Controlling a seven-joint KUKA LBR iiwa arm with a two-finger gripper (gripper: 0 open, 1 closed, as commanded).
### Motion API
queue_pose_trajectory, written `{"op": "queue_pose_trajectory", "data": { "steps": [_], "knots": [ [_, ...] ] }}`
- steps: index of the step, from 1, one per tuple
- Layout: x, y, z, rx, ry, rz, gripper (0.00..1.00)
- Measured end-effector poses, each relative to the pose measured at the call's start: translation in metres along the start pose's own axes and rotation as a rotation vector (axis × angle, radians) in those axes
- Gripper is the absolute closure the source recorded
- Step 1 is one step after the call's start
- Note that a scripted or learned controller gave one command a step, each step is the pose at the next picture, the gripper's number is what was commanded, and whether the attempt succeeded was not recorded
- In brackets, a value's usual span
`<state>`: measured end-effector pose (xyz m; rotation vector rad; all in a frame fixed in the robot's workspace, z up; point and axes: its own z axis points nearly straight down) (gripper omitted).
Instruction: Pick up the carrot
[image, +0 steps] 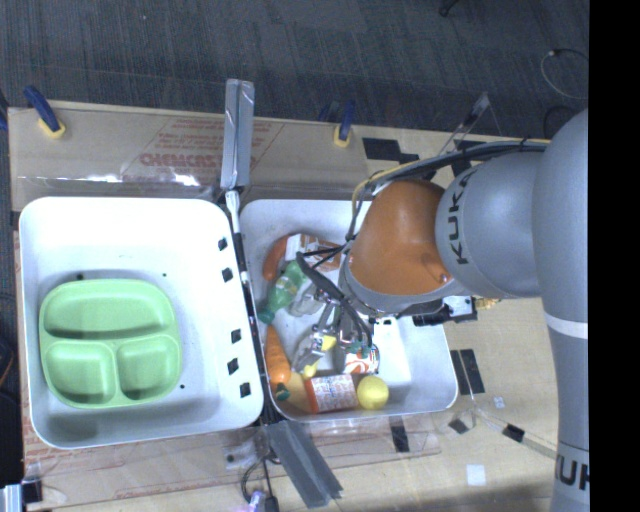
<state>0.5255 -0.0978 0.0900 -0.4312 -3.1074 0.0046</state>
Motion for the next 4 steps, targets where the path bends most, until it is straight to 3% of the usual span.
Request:
{"op": "queue_pose_trajectory", "data": {
  "steps": [1, 2, 3, 4],
  "knots": [
    [0.0008, 0.0012, -0.0077, -0.001, 0.005, -0.002, 1.0],
    [0.0005, 0.0007, -0.0079, 0.0, 0.004, -0.002, 0.0],
    [0.0011, 0.0017, -0.0156, 0.0, 0.008, -0.004, 1.0],
    [0.0011, 0.0018, -0.0156, 0.0, 0.008, -0.004, 0.0]
  ]
}}
